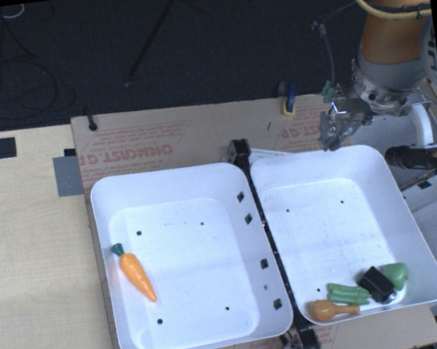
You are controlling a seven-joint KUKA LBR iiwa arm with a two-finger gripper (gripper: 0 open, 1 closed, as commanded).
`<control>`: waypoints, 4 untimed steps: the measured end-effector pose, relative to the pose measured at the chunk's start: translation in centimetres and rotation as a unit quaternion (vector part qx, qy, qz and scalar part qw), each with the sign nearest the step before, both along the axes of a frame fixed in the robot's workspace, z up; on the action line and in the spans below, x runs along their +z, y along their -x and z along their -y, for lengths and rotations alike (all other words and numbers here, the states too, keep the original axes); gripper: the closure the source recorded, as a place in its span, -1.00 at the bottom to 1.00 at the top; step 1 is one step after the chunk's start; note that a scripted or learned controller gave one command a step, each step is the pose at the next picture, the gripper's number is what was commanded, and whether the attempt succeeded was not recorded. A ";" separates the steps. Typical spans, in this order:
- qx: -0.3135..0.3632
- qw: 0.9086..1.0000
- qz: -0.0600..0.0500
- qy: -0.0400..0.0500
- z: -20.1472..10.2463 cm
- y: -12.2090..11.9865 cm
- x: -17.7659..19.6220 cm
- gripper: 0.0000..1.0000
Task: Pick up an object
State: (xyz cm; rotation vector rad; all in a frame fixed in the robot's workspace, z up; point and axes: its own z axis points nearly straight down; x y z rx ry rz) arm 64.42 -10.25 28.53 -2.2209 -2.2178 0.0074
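**Camera view: pincer hovers over the right bin's far rim**

Camera view puts the pincer [333, 139] at the far edge of the right bin [405, 208], a small dark metal cluster hanging from the grey wrist under a rounded orange band; whether its fingers are spread or closed I cannot tell, and nothing visible sits between them.

Just below it the right bin is a shallow white tray, smooth and glossy, with rounded corners; its things are huddled well apart from the pincer in the near right corner: a black blocky object [376, 283] lying tilted, a ridged green pod-like piece [347, 293] touching it, a rounded green lump [396, 272] behind the block, and a tan pear-shaped item [333, 309] against the near wall.

A dark hinge-like strip separates this tray from the left bin [101, 226]; there a plastic carrot [137, 275], a tapered orange cone with a green stub, lies near the left wall.

Both trays rest on printed brown cardboard [165, 141] over the pale wooden desk [31, 276].
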 end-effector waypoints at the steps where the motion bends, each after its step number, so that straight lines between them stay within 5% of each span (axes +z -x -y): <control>1: 0.000 1.000 0.000 0.000 3.5 0.1 -1.5 1.00; 2: 0.001 1.000 0.004 0.000 1.8 1.3 6.6 1.00; 3: 0.000 1.000 0.004 0.000 3.9 4.3 11.8 1.00; 4: -0.002 1.000 -0.001 0.000 11.5 4.8 2.5 1.00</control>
